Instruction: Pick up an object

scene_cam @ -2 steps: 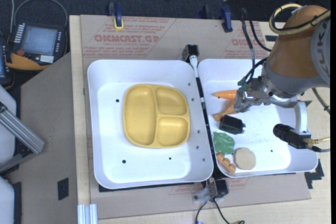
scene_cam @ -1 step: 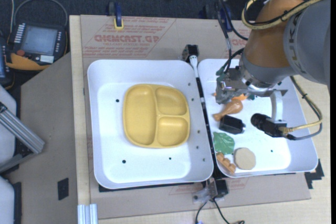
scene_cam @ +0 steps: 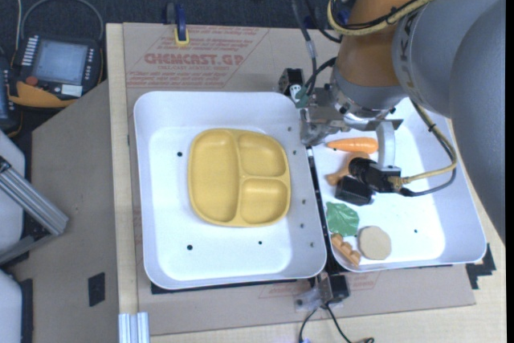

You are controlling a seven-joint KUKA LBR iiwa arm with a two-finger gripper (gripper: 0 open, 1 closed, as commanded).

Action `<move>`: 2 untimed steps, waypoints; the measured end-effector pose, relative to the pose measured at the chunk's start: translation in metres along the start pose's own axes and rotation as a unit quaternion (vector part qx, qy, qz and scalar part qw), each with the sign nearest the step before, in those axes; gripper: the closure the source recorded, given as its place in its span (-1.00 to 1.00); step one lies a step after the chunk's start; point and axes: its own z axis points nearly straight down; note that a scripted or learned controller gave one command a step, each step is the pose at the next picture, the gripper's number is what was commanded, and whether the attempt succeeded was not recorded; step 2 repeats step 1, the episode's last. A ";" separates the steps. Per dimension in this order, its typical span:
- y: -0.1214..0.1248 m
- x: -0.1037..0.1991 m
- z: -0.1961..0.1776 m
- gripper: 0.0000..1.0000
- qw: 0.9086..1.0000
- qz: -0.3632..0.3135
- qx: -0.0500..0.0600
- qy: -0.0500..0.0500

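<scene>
The right bin (scene_cam: 438, 233) holds the loose objects. An orange carrot (scene_cam: 353, 145) lies near its back left, just under the wrist. Nearer the front lie a green leaf-shaped piece (scene_cam: 343, 217), a round tan disc (scene_cam: 374, 242) and a small orange piece (scene_cam: 345, 250) against the front left wall. My gripper (scene_cam: 319, 127) hangs low over the divide between the two bins, just left of the carrot. The wrist hides most of it, and I see nothing held in it.
A yellow divided plate (scene_cam: 238, 176) lies in the middle of the left bin (scene_cam: 161, 237). The grey arm with its orange band (scene_cam: 385, 4) covers the back right of the right bin. A brown board (scene_cam: 201, 52) lies behind the bins.
</scene>
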 end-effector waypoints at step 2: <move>0.029 0.046 -0.002 1.00 1.000 0.000 0.000 0.001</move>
